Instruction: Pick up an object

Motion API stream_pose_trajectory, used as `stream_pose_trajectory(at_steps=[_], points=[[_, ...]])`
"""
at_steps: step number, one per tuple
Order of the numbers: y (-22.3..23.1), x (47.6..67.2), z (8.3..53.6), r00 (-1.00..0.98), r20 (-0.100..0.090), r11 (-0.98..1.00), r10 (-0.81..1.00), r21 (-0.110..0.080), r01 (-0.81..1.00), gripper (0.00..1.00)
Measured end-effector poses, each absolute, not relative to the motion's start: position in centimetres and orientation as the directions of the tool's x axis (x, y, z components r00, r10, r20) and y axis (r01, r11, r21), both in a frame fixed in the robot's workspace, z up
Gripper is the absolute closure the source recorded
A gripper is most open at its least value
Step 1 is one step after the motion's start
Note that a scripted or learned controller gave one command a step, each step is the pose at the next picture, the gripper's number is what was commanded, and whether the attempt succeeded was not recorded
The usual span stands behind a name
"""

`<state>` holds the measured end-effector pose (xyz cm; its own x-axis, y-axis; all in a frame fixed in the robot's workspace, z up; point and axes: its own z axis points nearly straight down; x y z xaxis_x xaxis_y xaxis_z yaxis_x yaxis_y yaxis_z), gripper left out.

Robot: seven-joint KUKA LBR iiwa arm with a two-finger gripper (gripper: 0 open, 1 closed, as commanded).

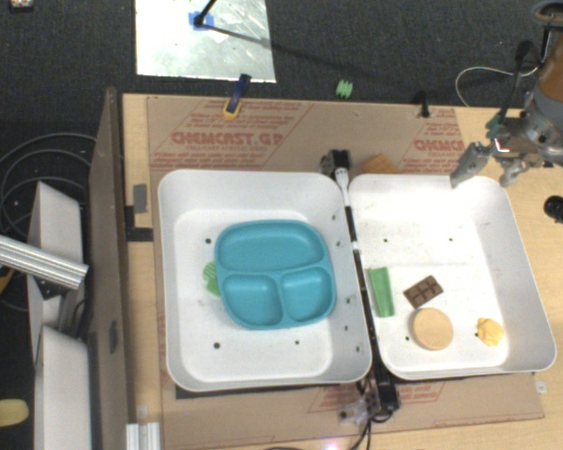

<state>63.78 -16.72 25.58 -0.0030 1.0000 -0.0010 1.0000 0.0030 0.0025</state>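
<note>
**Status: candidate objects in the right bin, arm at the bin's far right corner**

From my remote station I log four pickable objects, all in the right bin, grouped in its near half. A green block lies lengthwise just beside the bin's left wall. A brown chocolate-like piece sits near the green block, towards the bin's middle. A round tan disc lies just in front of the brown piece, close to it or touching; I cannot tell which. A small yellow item rests nearer the bin's right wall, apart from the disc.

The gripper hangs over the far right corner of the right bin, well apart from all four objects. I see two grey fingers angled downward with a gap between them, so I read the jaws as apart, with nothing between them.

The left bin carries a blue divided plate in its middle. A small green item shows at the plate's left edge, partly hidden beneath it.

Both bins rest on a cardboard sheet on the counter. A blue-and-yellow clamp sits at the sheet's far edge.
</note>
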Motion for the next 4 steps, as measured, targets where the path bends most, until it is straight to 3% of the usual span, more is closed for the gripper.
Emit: stream_pose_trajectory(at_steps=[1,2,3,4], points=[[-12.4,60.7,7.9,-0.005,0.002,0.005,1.0,-0.001,1.0,0.0],[-12.6,54.5,8.4,0.001,0.001,-0.001,1.0,-0.005,1.0,0.0],[-16.2,65.7,8.7,-0.006,-0.005,0.006,1.0,0.014,1.0,0.0],[-20.4,63.3,21.4,0.002,-0.007,-0.002,1.0,0.014,1.0,0.0]])
